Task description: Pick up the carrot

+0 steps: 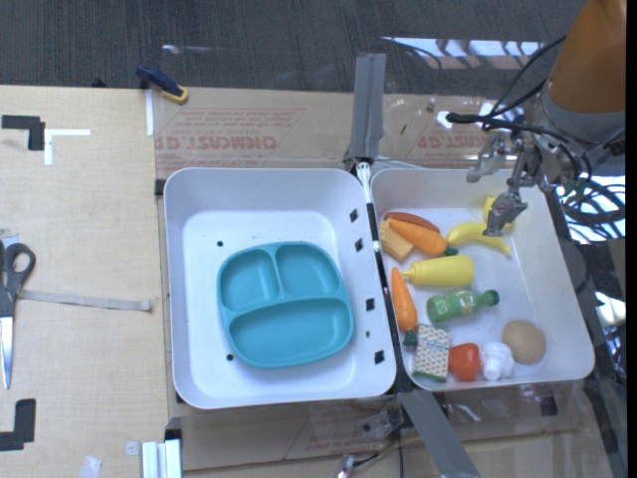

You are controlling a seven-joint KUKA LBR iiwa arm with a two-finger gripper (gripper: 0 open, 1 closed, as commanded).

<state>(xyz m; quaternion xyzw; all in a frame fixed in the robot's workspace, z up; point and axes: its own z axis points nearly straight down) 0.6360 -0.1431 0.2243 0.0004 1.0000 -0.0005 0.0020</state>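
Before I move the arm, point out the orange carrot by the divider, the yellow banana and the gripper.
Orange carrot (403, 298), camera view, middle of its body by the right bin's left wall.
Yellow banana (476, 234), camera view, middle of its curve.
Gripper (505, 210), camera view, fingertips above the banana's right end.

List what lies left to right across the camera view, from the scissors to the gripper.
scissors → blue divided plate → carrot → green bottle → gripper
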